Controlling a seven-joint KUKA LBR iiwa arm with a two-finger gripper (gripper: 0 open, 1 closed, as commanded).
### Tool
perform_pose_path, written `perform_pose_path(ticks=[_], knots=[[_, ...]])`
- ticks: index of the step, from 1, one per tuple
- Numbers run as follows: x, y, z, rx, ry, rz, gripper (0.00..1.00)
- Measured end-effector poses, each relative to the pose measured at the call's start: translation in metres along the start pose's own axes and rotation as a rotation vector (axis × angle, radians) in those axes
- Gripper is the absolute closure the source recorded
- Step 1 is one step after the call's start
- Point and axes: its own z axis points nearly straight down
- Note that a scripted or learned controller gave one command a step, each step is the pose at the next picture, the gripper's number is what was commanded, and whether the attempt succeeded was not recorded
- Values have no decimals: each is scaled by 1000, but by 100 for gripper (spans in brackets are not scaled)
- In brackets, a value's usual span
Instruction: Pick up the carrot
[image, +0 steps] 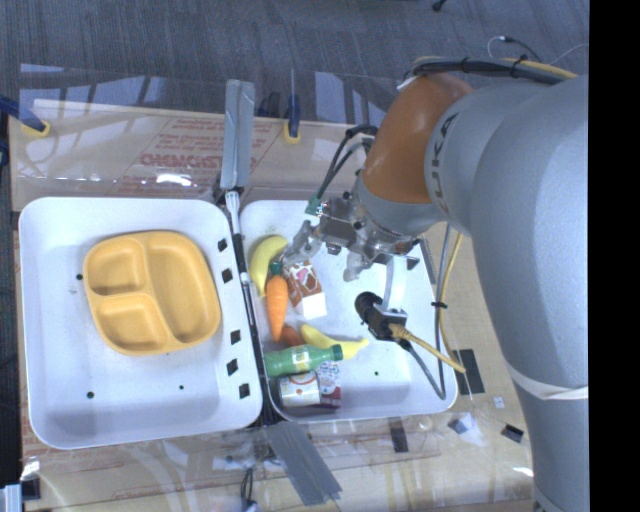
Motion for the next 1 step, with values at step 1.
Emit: perform_pose_path(ticks=[1], knots=[[43, 0, 31, 3, -1, -83, 0]])
